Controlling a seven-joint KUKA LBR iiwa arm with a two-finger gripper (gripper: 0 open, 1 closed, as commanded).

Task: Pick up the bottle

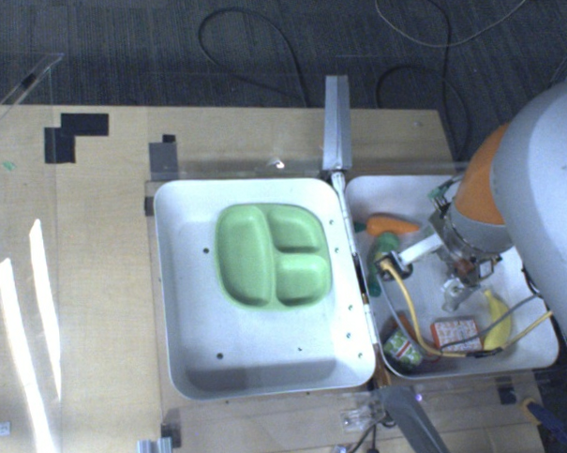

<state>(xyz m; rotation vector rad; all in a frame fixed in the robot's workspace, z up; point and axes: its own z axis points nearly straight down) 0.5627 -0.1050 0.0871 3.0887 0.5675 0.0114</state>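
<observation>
A small dark green bottle (401, 348) lies in the near left corner of the right bin (542, 355). My gripper (454, 296) hangs over the middle of that bin, up and to the right of the bottle and apart from it. I see nothing between it and the bin floor. The arm comes in from the right and hides the bin's far right part.
In the right bin, an orange carrot (393, 224) with a green end lies at the back, a yellow banana (499, 319) at the right, and a red and white packet (454, 332) just below the gripper. The left bin (191, 366) holds a green divided plate (272, 254).
</observation>
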